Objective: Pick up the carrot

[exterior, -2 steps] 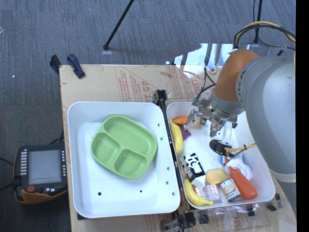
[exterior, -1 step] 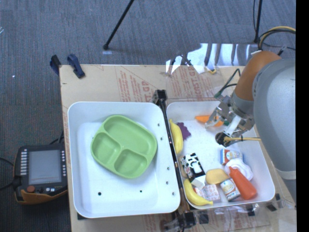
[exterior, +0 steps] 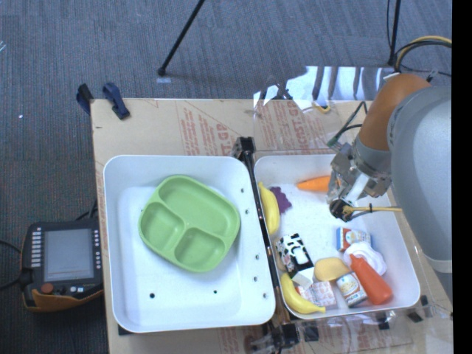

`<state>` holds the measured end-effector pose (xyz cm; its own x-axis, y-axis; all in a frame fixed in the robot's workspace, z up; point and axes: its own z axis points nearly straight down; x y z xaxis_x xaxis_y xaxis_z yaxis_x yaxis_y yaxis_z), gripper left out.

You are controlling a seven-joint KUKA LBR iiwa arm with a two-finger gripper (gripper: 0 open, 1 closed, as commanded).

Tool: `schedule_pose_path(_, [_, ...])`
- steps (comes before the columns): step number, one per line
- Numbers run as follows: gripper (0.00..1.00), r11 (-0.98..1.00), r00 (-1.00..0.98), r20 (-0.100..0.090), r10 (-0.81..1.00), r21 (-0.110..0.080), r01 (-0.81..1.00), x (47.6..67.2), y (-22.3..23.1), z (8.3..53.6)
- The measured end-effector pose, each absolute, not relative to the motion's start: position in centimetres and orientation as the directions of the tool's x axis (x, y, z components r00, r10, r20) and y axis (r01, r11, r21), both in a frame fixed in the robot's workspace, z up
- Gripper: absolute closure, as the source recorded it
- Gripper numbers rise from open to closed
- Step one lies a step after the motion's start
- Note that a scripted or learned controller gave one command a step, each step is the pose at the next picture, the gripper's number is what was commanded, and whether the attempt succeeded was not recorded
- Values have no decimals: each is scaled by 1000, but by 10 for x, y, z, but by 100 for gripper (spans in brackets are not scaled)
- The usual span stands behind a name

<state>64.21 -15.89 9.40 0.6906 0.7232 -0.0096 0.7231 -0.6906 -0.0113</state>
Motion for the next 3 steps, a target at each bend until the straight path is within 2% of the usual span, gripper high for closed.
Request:
schedule_pose_path(1, [0,-689,689,-10,725,-13,724,642,-158,93])
schedule_pose_path(2, [100,-685,685,-12,728,-15,728,642,-157,103])
schedule_pose_path(3, [100,-612,612,-3,790,-12,790,556,-111,85])
